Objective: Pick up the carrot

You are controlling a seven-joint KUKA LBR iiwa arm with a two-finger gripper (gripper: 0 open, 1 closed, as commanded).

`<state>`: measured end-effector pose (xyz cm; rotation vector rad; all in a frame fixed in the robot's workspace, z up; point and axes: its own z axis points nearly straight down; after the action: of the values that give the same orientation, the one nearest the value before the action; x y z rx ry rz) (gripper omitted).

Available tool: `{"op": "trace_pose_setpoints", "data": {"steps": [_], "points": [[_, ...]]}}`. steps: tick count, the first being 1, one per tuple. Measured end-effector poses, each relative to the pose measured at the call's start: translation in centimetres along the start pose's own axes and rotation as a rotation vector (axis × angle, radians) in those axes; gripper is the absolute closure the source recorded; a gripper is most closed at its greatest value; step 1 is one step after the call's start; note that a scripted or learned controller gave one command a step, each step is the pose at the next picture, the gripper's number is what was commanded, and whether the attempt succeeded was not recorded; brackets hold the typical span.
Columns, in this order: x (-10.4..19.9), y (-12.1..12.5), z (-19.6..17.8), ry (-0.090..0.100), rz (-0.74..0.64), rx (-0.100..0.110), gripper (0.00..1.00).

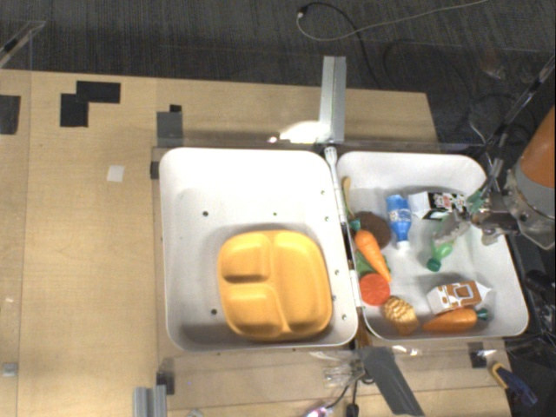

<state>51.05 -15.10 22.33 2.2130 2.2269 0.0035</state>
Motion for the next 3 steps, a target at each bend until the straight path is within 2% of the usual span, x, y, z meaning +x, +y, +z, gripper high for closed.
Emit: {"op": "trace_pose_setpoints", "data": {"steps": [1,2,3], "points": [[5.2,4.2,13.0,-0.001,0.093,-0.019,0.0],[3.5,3.3,12.8,0.0,0.091,-0.024,0.0],[6.6,15.9,12.9,-0.001,0.045,-0.017,0.0]]}}
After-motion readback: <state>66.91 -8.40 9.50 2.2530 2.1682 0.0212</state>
